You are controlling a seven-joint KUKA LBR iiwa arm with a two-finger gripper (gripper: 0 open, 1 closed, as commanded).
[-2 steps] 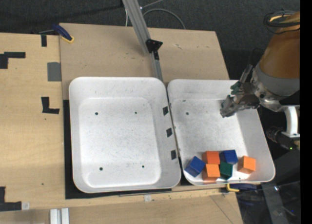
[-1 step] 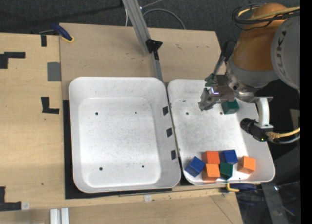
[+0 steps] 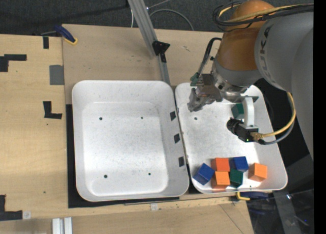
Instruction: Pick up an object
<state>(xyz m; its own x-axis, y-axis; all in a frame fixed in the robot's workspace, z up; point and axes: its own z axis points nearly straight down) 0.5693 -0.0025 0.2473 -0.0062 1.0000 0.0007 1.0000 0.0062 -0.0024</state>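
Grey two-finger gripper (image 3: 195,106) low over far end of right shallow white bin (image 3: 270,149), grip state impossible to tell; small coloured blocks (image 3: 229,171) unpicked at near end.

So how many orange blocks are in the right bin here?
3. One orange block sits at the back of the cluster, one directly in front of it, and one at the cluster's right end. More could be hidden under the arm.

i see a metal pole (image 3: 145,21) slanting over the bench's (image 3: 102,54) far edge, black tape marks (image 3: 48,109) along its left edge, a blue-yellow clamp (image 3: 66,34) near its far-left corner.
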